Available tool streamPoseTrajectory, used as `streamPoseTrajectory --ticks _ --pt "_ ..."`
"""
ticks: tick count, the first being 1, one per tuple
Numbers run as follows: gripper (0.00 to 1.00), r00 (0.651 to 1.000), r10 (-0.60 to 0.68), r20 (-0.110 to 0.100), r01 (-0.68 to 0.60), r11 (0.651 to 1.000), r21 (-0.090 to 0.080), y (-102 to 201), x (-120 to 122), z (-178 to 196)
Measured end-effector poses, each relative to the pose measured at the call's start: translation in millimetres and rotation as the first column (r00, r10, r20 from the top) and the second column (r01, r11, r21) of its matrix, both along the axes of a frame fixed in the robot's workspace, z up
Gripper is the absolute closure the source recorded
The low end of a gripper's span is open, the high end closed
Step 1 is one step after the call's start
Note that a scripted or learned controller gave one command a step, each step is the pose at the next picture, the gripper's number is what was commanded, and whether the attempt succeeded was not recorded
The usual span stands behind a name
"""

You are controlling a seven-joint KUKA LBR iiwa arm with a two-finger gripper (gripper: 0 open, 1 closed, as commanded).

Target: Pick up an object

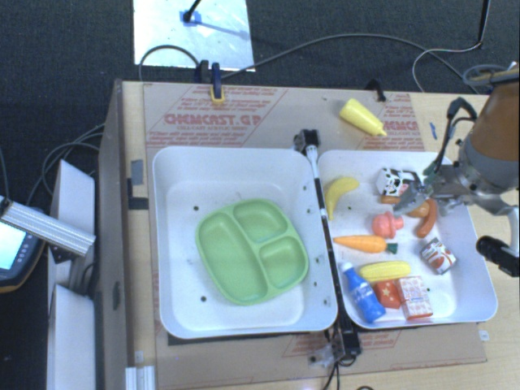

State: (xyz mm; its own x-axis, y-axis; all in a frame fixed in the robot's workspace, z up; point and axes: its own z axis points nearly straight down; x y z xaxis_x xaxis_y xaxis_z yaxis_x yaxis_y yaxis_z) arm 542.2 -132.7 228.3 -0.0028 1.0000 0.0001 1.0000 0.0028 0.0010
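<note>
One sausage lies right under your jaws in the right bin; I cannot tell their state, so centre over it before you lift

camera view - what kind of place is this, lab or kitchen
Most likely a robot lab: two white bins on a bench, toy food like a plastic carrot, loose cables on dark carpet.

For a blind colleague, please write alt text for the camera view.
The gripper hovers over toy food in the right bin, near an orange sausage. The left bin holds a green divided tray; a yellow bottle lies outside on the bench.
</note>
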Motion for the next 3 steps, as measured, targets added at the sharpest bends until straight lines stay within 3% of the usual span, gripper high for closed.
streamPoseTrajectory --ticks 1,2,3 --pt "0.0 1.0 0.0 -0.001 0.0 1.0 0.0 -10 63 -141" --pt "0.0 1.0 -0.001 -0.001 0.001 1.0 0.0 17 25 -144" --pt "1.0 1.0 -0.001 0.003 0.001 1.0 0.0 17 26 -133"
